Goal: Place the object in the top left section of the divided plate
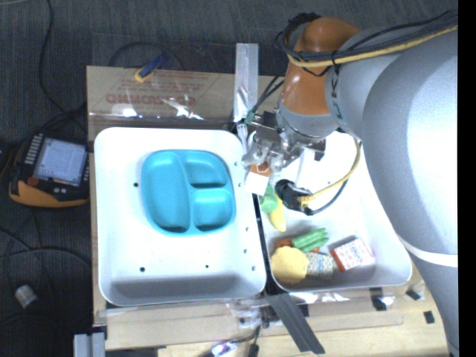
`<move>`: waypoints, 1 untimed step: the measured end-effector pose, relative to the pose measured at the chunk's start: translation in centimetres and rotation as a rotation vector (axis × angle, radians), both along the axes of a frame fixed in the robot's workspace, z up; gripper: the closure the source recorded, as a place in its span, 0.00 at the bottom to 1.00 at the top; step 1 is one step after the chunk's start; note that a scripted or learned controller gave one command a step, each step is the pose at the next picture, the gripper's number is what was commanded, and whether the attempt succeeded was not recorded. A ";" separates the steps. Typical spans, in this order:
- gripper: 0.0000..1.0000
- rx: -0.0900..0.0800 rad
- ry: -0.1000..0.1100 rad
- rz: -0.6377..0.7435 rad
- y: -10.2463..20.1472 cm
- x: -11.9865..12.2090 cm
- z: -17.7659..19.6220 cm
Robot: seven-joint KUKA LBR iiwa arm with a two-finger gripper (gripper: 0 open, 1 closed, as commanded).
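Observation:
A light blue divided plate (187, 190) lies in the left white bin (126, 266), with one long section on its left and two smaller ones on its right. My gripper (262, 159) hangs low over the near-left corner of the right bin (387, 262), just right of the wall between the bins. A small orange-brown object (259, 169) sits directly beneath the gripper, partly hidden by it. I cannot tell whether it is held. The plate's sections hold nothing.
Lying in the right bin are a yellow-green item (276, 214), a green piece (309, 239), a yellow round object (288, 263), a patterned item (320, 265) and a red-and-white box (353, 253). A black cable connector (287, 193) dangles near the gripper.

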State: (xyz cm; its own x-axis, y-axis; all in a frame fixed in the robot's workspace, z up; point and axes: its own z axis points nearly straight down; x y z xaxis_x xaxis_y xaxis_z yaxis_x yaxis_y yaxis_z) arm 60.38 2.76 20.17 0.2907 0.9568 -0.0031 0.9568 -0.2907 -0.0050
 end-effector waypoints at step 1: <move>1.00 -0.001 0.000 0.019 3.9 6.3 -2.0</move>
State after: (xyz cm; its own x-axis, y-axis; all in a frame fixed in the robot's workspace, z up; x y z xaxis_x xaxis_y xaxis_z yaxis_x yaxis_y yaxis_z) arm 66.72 6.70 18.19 0.2723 0.9622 -0.0040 0.9622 -0.2723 -0.0052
